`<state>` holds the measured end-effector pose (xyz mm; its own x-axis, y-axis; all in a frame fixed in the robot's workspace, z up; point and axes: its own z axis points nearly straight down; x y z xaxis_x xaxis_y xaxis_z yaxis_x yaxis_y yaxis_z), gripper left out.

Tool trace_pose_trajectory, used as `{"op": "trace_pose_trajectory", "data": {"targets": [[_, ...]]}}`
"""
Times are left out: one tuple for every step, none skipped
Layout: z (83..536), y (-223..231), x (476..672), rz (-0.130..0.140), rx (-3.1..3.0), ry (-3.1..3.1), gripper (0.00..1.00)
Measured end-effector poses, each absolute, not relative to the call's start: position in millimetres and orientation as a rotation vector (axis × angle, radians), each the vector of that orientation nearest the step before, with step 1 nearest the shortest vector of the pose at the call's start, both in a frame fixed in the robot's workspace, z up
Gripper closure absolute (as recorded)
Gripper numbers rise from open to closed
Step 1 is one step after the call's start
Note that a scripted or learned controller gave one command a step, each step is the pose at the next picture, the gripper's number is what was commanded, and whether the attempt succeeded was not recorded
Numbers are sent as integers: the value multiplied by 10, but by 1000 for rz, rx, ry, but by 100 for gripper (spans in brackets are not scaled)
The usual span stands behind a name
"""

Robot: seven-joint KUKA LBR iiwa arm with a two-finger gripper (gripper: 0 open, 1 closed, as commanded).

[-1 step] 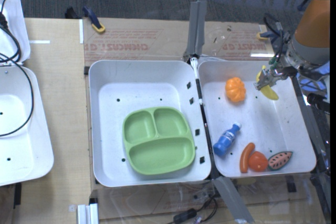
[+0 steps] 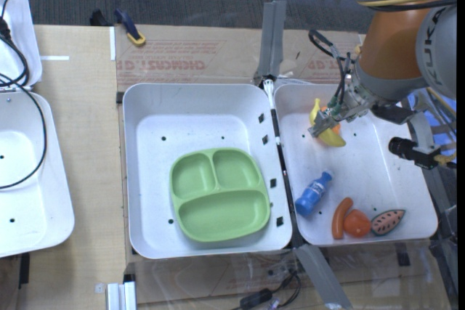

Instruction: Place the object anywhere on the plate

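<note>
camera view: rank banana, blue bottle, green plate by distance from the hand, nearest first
1. banana: right bin, back, right at the hand.
2. blue bottle: right bin, toward the front, below the hand in the picture.
3. green plate: left bin, across the divider.

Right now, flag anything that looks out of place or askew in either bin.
Nothing looks spilled or damaged. The green plate lies flat in the left bin. The blue bottle lies on its side in the right bin, a normal resting pose.
</note>
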<state>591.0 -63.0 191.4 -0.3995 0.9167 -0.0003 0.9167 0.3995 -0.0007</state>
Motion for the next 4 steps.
{"op": "trace_pose_trajectory", "data": {"targets": [[1908, 718, 5538, 3, -1366, -2827, 100], [1909, 712, 5539, 3, -1367, -2827, 0], [1995, 700, 5549, 4, -1373, -2825, 100], [1729, 1112, 5448, 6, -1716, -2628, 100]]}}
